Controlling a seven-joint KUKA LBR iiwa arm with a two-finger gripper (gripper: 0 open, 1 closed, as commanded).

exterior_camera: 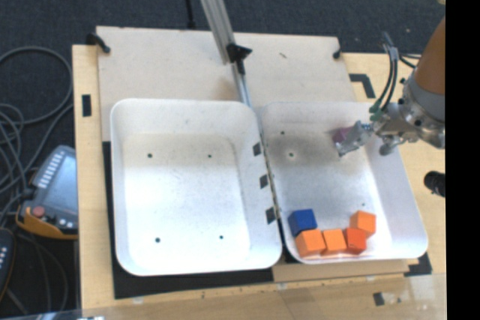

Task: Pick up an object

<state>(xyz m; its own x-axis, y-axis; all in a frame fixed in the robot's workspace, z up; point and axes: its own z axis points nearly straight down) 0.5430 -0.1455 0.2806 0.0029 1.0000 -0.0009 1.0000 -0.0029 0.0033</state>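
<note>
My gripper [349, 139] hangs over the upper right part of the right bin [390, 183], reaching in from the arm at the right edge. A small purplish patch [343, 135] shows at its tip, too blurred to tell what it is. At the front of the right bin lie a blue cube [302, 220] and several orange cubes: one [310, 241] just below the blue cube, one [334, 240] beside it, a darker one [355, 239] and one [364, 222] at the right. The gripper is well above and behind these cubes.
The left bin [187, 183] sits beside the right one, joined by a thin divider. A slanted aluminium bar [214, 4] rises behind the bins. Cables and a hand-held pendant [52, 191] lie on the floor at the left.
</note>
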